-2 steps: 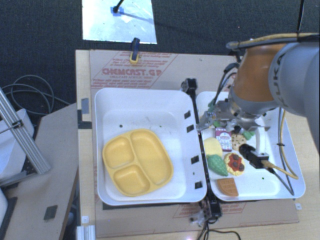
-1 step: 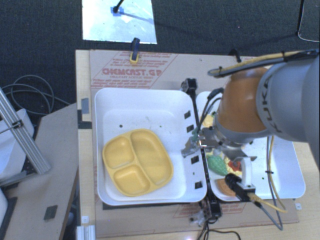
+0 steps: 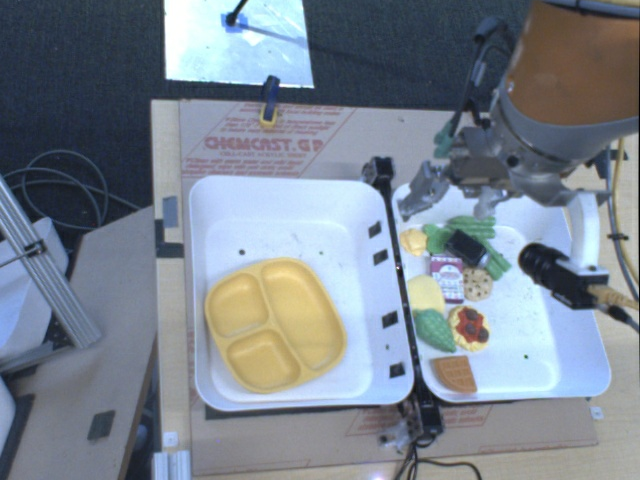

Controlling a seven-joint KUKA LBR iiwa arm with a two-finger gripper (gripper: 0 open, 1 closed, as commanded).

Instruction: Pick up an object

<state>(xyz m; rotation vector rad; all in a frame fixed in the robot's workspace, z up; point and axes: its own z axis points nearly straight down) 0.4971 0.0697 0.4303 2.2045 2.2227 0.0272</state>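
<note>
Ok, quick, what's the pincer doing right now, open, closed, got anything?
Pincer: above the right bin, near its top-left corner; open or closed cannot be told, and nothing is seen in its grasp.

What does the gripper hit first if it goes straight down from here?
Likely the green toy vegetable with the black block on it, at the top of the right bin. The gripper hangs about over them; depth is unclear.

Small toy foods (image 3: 452, 293) lie clustered in the right bin's (image 3: 570, 368) left half, none lifted.
</note>
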